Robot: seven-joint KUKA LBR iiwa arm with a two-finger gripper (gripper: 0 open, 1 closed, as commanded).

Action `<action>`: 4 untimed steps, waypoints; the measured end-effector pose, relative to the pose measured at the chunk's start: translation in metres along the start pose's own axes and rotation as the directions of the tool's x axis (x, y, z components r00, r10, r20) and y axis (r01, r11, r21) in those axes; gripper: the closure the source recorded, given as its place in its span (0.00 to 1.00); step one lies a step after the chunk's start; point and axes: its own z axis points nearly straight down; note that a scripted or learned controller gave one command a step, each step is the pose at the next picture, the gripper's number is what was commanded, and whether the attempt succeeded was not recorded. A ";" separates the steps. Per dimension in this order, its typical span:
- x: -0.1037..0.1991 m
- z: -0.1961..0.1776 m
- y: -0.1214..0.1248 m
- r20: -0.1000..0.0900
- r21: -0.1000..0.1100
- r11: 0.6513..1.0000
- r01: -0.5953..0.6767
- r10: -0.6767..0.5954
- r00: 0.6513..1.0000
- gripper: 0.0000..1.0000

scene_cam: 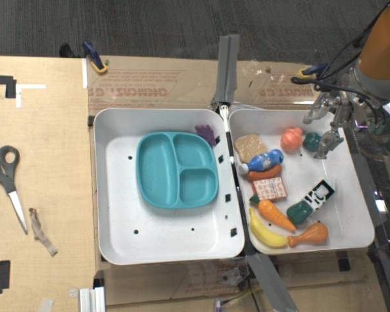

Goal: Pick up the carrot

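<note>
Banana (265,234): touched the carrot's (277,215) underside; carrot: looked light, stiff, slick, best pinched mid-body; gripper (327,127): hung open, empty

The cardboard (156,83) under the far edge of the bins bears red printing that lies upside down and mirrored; its big letters seem to read "CHEMICAL GR…", but that is uncertain, and the smaller red lines beside and below it are too blurred to read. The small box (270,188) in the right bin has a red-and-white printed face, too small to read. The black-and-white block (320,194) shows white marks, not legible.
</note>
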 end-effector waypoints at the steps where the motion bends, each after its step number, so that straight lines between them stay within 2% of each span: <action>1: 0.055 0.086 0.031 -0.001 0.000 0.999 0.049 -0.049 0.999 0.00; 2: 0.131 0.115 0.067 0.015 0.005 0.992 0.122 -0.122 0.992 0.00; 3: 0.048 0.113 0.069 0.019 0.001 0.999 -0.048 0.048 0.999 0.00; 4: 0.103 0.114 0.082 0.019 0.000 0.992 -0.124 0.124 0.992 0.00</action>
